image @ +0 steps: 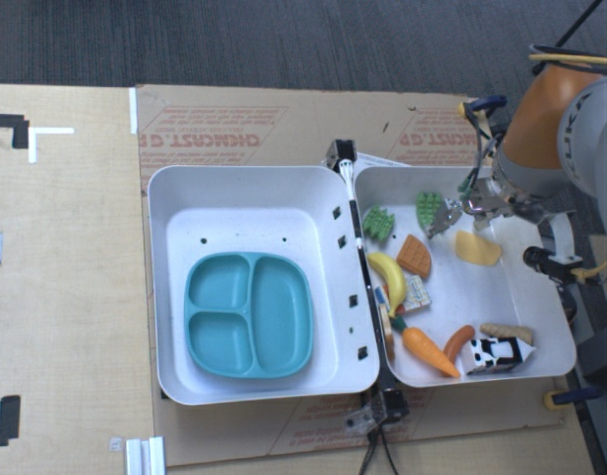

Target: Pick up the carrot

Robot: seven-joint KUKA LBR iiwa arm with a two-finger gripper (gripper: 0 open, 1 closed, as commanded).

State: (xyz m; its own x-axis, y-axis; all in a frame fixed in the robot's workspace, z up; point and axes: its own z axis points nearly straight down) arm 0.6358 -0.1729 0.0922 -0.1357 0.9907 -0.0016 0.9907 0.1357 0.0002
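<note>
Carrot [428, 352]: lies in the right bin [541, 295], near its front wall, green end toward the divider between the bins, orange tip toward the front right; nothing grips it.
Red-orange piece [458, 341]: just right of the carrot, nearly touching its tip.
Black-and-white toy [499, 352]: right of the carrot, past the red-orange piece, with a tan piece [505, 332] along its back edge.
Banana [387, 277]: behind the carrot, along the divider.
Pale block [416, 294]: just behind the carrot, beside the banana.
Waffle-like brown piece [414, 255]: farther behind the carrot.
Green pieces: one [379, 225] by the divider, one [429, 208] farther right, both well behind the carrot.
Yellow wedge [477, 249]: behind and right of the carrot.
Gripper [459, 211]: well behind the carrot, over the bin's back part, between the right green piece and the yellow wedge; its fingers stand slightly parted with nothing between them.
Left bin [244, 196]: left of the carrot, holding a teal divided plate [250, 316].
</note>
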